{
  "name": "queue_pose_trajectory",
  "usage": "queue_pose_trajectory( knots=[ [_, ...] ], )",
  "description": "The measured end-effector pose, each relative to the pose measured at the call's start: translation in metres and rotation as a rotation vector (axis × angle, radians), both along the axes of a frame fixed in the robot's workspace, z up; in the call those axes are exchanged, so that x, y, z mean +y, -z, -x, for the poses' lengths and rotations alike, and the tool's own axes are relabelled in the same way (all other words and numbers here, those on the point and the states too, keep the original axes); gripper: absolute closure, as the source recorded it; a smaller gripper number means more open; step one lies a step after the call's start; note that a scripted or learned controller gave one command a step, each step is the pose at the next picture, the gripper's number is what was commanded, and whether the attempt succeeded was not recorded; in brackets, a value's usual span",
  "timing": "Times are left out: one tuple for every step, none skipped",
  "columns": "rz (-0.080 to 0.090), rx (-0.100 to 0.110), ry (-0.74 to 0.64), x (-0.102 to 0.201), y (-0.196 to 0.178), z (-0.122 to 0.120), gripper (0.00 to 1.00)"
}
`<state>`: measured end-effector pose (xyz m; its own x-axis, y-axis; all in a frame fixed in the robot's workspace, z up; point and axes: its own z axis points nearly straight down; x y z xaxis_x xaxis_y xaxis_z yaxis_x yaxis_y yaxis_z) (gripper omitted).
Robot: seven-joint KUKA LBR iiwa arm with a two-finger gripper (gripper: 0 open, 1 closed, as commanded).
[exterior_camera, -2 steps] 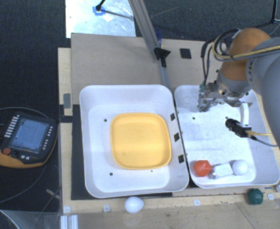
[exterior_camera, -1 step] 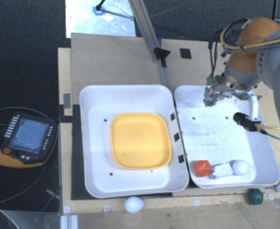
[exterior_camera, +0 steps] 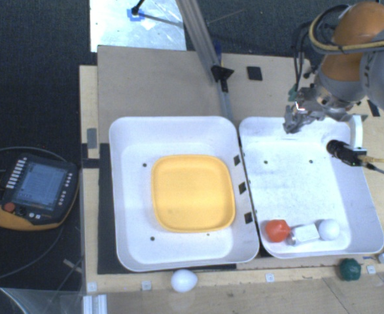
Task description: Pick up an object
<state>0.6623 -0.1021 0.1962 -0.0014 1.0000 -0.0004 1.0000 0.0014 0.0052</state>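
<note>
Broadly, a tan bench [exterior_camera: 159, 84] stands on dark carpet and carries two shallow white bins side by side; the left bin [exterior_camera: 129, 142] holds a yellow square plate [exterior_camera: 193, 192] at its middle; a teach pendant [exterior_camera: 33, 191] lies on the floor off the bench's left edge; a white egg-shaped thing [exterior_camera: 184, 280] sits on the bench just past the left bin's near edge; along the right bin's [exterior_camera: 309, 175] near edge lie an orange-red object [exterior_camera: 276, 229], a small white block [exterior_camera: 305, 233] and a white ball [exterior_camera: 329, 228], close together; the gripper [exterior_camera: 294, 124] hangs over that bin's far edge, well apart from them, nothing visibly in it; whether it is open I cannot tell.
</note>
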Motion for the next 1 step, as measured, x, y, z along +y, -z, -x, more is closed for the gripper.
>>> queue_pose_trajectory(
  knots=[
    [-0.001, 0.004, 0.001, 0.0, -0.0115, -0.0004, 1.0]
  ],
)
